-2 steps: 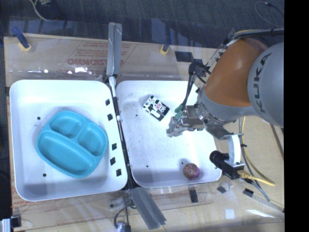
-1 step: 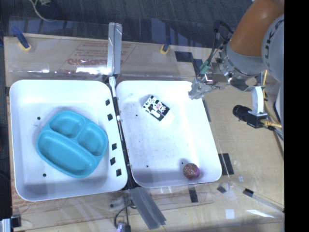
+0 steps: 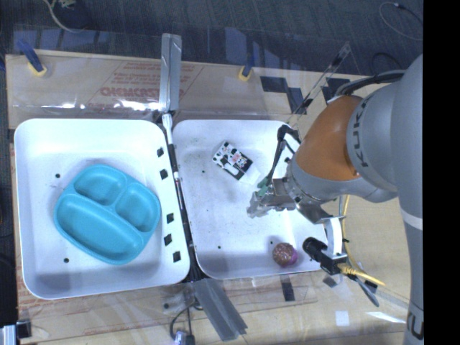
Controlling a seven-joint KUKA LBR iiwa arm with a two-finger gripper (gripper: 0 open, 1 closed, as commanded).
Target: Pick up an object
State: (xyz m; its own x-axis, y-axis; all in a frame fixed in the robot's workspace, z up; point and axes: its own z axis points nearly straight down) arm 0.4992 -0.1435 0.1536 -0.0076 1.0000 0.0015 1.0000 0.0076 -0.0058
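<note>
In the right bin (image 3: 215, 243) a small black-and-white patterned block (image 3: 232, 159) lies toward the back, and a brownish-purple ball (image 3: 284, 254) rests near the front right corner. My gripper (image 3: 260, 201) hangs low over the right half of this bin, between the two objects and apart from both. I see nothing between its fingers. The grey arm with its orange band (image 3: 327, 146) reaches in from the right and covers the bin's right wall.
The left bin (image 3: 32, 192) holds a blue divided plate (image 3: 108, 213) with three compartments. A divider ridge with black clips (image 3: 171, 207) separates the two bins. The wooden bench surrounds both.
</note>
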